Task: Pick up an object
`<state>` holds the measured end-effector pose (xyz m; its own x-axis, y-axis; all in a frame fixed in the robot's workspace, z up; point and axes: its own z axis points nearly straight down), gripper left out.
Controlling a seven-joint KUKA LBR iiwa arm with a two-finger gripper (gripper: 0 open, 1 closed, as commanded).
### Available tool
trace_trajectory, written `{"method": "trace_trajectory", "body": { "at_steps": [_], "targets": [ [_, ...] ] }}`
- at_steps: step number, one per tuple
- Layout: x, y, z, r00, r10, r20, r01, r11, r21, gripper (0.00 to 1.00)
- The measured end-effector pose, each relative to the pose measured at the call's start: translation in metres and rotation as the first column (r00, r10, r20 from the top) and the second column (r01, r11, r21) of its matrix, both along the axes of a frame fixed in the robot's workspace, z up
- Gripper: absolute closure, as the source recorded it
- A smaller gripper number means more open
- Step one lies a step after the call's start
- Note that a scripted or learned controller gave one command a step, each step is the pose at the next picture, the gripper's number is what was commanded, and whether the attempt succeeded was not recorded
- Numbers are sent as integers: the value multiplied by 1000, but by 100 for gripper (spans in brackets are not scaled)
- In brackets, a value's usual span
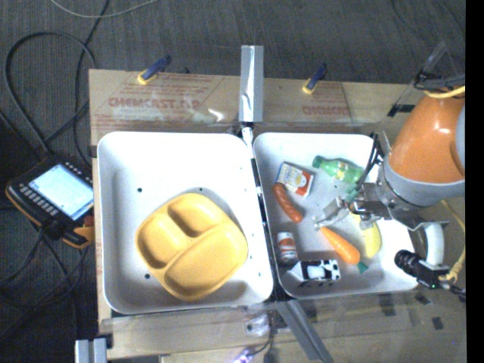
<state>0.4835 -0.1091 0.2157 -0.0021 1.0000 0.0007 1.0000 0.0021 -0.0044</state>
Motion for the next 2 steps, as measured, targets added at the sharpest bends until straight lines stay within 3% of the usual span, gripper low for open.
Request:
{"method": "trace_trajectory", "body": {
  "at_steps": [1,2],
  "targets": [
    [0,19,115,948,-317,3,317,948,-3,0],
    [0,13,54,967,-255,0,255,967,-2,0]
  ]
}}
